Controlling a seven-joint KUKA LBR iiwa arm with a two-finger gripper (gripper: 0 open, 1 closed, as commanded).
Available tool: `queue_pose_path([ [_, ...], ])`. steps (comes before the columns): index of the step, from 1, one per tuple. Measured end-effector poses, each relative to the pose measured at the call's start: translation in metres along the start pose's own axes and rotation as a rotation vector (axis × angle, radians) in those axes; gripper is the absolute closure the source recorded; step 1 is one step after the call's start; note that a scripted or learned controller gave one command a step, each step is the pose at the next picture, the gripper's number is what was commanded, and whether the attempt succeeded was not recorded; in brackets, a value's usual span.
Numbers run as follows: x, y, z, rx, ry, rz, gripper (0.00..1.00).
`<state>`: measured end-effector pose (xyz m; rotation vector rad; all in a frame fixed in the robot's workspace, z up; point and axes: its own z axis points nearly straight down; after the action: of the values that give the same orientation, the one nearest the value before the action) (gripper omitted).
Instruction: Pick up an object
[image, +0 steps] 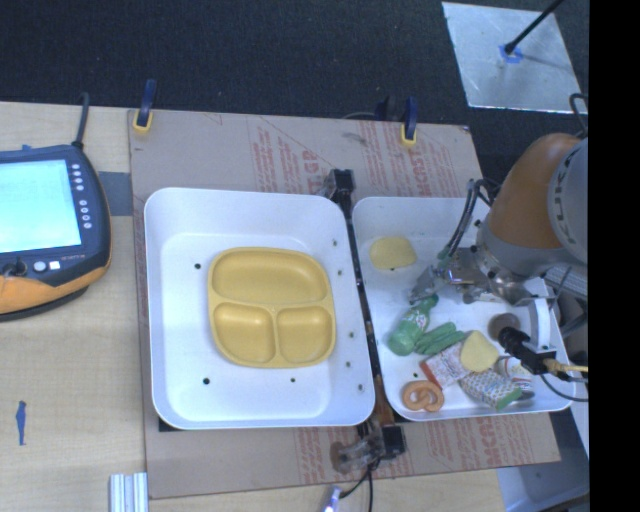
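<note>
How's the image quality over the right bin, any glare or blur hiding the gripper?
Camera view: soft overall, no harsh glare; the white right bin is bright but readable. The gripper is small and blurred above the green toy, its fingers unresolved. The yellow tray is evenly lit.

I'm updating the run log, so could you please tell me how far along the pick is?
Nothing looks picked yet. The end effector is low in the right bin, above the green item; the yellow piece, pretzel and wrappers all lie on the bin floor. The left bin holds a yellow divided tray. Grasping and lifting remain.
</note>
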<state>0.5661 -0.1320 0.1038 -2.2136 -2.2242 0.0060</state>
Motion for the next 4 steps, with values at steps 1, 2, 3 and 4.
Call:
queue_pose_path([
  [1,0.023,-0.022,0.012,-0.001,0.0,-0.001,0.0],
  [2,0.034,-0.029,0.013,0.0,0.0,-0.001,0.0],
  [3,0.036,-0.049,0.013,-0.001,0.0,-0.001,0.0],
  [4,0.04,-0.081,0.013,-0.002,0.0,-0.002,0.0],
])
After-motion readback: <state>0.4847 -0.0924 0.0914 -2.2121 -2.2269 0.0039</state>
